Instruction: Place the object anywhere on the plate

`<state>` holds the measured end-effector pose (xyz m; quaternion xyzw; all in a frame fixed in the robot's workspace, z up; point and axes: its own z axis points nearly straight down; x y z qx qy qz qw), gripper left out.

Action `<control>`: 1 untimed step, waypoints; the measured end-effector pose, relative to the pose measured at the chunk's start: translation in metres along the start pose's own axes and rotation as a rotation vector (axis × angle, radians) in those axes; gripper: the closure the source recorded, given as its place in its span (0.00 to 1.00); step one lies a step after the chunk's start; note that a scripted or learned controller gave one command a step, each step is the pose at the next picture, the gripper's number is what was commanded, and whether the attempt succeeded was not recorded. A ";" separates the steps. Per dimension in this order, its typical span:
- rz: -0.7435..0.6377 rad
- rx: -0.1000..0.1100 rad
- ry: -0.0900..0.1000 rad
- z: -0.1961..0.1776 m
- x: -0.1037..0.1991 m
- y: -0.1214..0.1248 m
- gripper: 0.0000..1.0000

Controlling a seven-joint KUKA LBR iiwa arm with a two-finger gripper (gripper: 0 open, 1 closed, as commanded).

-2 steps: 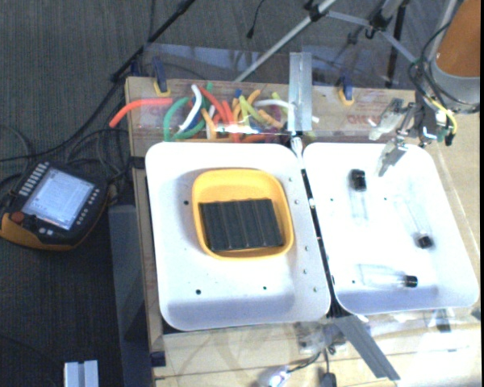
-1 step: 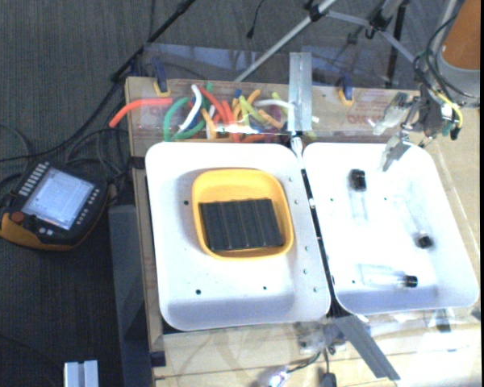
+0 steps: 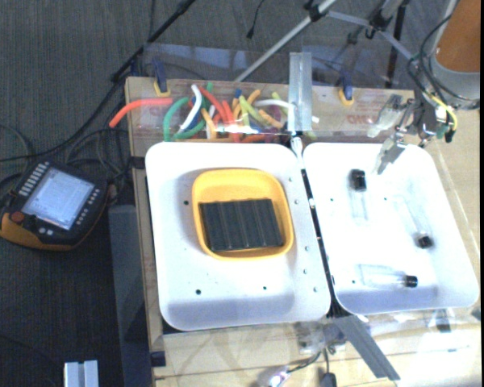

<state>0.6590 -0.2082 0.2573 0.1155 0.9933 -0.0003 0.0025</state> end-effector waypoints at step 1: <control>0.007 -0.001 0.000 0.018 -0.008 -0.012 0.00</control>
